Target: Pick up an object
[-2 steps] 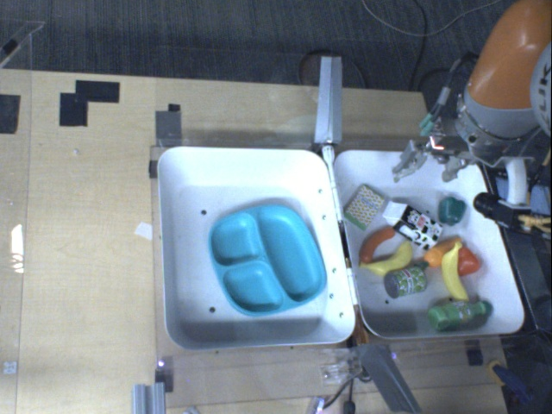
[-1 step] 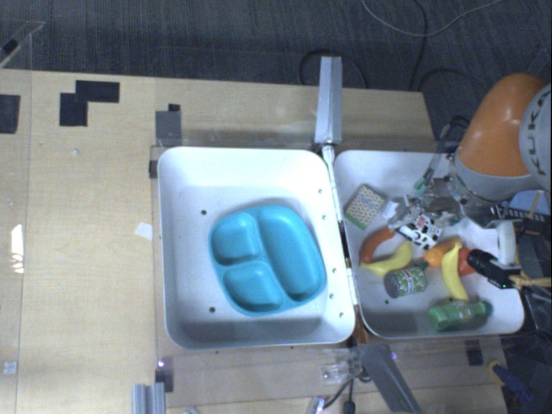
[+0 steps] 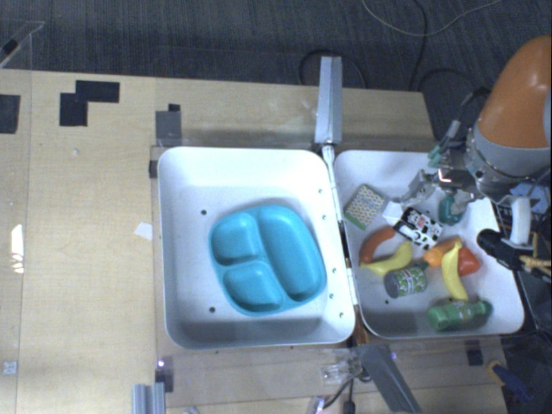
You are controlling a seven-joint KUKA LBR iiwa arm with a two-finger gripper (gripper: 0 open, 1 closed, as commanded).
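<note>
Orange-banded arm (image 3: pixel 517 102) reaches in over right bin (image 3: pixel 509 322); I see gripper (image 3: pixel 444 188) low above far part of it, finger state I cannot tell. Objects lie clustered in right bin: black-white toy (image 3: pixel 420 228), yellow banana (image 3: pixel 392 260), green can (image 3: pixel 458 314), checkered block (image 3: pixel 366 205). Blue divided tray (image 3: pixel 267 259) sits in left bin (image 3: pixel 181 231)

A sky-blue divided tray (image 3: pixel 266 260) is sitting in the left white bin (image 3: pixel 185 231). In the right white bin (image 3: pixel 379 317), two yellow bananas (image 3: pixel 392 260) are lying among an orange piece (image 3: pixel 376 241), a green can (image 3: pixel 458 314), a grey-green can (image 3: pixel 405 280), a black-and-white patterned item (image 3: pixel 419 228) and a green-checked packet (image 3: pixel 365 205). The arm (image 3: pixel 516 115) is showing grey beneath an orange band.
</note>
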